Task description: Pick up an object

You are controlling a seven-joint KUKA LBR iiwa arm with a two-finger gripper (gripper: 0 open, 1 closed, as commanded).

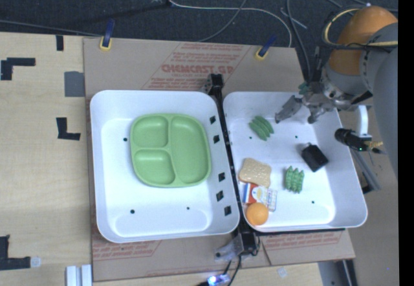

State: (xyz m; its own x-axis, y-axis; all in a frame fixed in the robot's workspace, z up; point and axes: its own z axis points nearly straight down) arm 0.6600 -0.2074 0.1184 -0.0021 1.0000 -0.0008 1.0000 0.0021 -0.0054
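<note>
1. Firstly, the worktop (39, 168) carries a cardboard sheet (187, 61), and both bins sit on that sheet. All positions below are referenced to the right bin.
2. The left bin (107, 213) is touching the right bin (336, 210) along a shared black divider. It holds a green compartment plate (171, 150).
3. The arm (362, 45) enters over the far right corner of the right bin; its orange band is above the wrist.
4. The tool (303, 110) hangs over the far part of the right bin, near the back wall. Its two fingers are spread apart, with nothing between them.
5. Contents of the right bin, by size:
   - a tan bread slice (255, 171), in the near left part, just beside the divider;
   - a printed packet (261, 197), lying partly under the bread slice;
   - a black block (314, 156), right of centre;
   - a green ridged piece (261, 127), in the far left part, near the tool;
   - a second green ridged piece (294, 179), near the centre, between the bread slice and the black block;
   - an orange ball (257, 214), by the near wall, touching the packet.
</note>
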